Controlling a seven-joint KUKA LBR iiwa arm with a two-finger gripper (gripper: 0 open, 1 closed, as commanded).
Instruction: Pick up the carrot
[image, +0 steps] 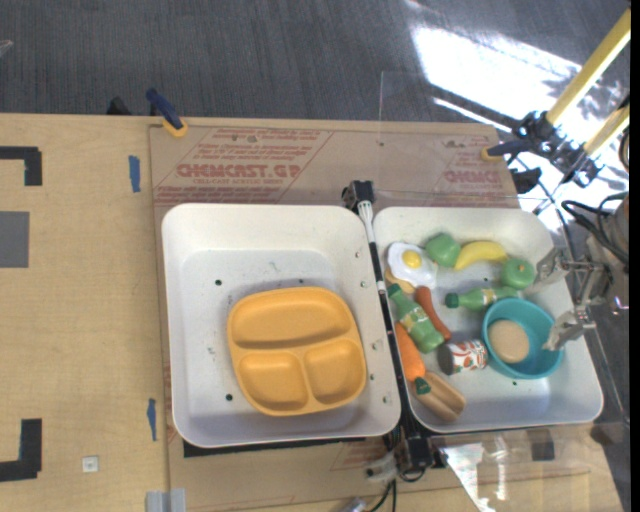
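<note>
We see a tan bench (80, 330) bearing two white bins. The left bin (190, 250) holds a yellow tray (296, 348). In the right bin (575, 395) the carrot (412, 362) lies by the left wall, between a green bottle (420, 322) and a bread piece (442, 396). The end effector (572, 300) sits at the bin's right rim, near a teal bowl (522, 340); we cannot tell how far open it is.

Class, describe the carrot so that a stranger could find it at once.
Start at the right-hand white bin. Along its left wall, below the green bottle, lies the slim orange carrot. No neighbour is likewise plain orange and tapered; the red-and-white can beside it is stubby.
</note>
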